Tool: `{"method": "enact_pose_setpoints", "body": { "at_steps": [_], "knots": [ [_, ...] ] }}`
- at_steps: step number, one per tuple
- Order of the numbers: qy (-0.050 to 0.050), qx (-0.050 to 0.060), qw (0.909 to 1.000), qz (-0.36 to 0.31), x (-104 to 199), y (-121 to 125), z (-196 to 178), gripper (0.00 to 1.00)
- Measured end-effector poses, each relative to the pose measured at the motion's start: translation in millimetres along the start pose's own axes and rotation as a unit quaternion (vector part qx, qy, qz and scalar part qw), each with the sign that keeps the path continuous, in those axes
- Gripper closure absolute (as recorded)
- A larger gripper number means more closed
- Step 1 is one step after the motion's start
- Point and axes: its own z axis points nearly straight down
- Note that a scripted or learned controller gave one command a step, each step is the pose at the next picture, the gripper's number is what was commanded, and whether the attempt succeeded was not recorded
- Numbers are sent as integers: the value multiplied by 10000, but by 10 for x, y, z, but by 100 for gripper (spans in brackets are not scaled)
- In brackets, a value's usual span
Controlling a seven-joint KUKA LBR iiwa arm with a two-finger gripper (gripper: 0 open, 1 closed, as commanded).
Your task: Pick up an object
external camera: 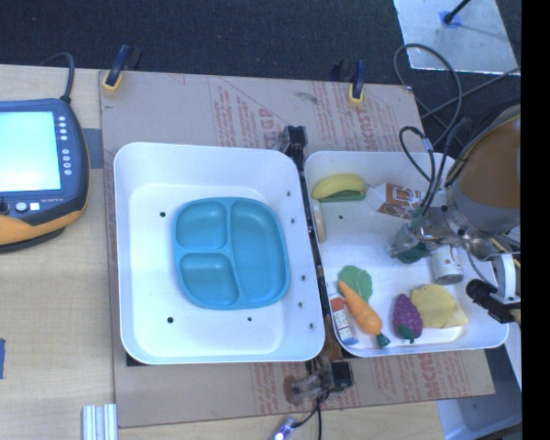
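Right now I see the carrot (360, 308) low in the right bin (367, 165), long axis diagonal, tip toward lower right; gripper (409, 244) at mid-right; jaws' state I cannot tell.

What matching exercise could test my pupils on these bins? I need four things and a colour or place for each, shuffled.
Things:
1. banana
2. carrot
3. grapes
4. divided plate

Descriptions:
A. purple, near the right bin's front edge
B. blue, in the left bin
C. yellow, at the right bin's back
D. orange, lying below a green leaf

Pairs: 1-C, 2-D, 3-A, 4-B
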Motion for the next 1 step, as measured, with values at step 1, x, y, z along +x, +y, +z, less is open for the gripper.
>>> {"method": "enact_pose_setpoints", "body": {
  "at_steps": [1],
  "knots": [
    [0, -21, 10000, 10, 814, 112, -798, 100]
  ]
}}
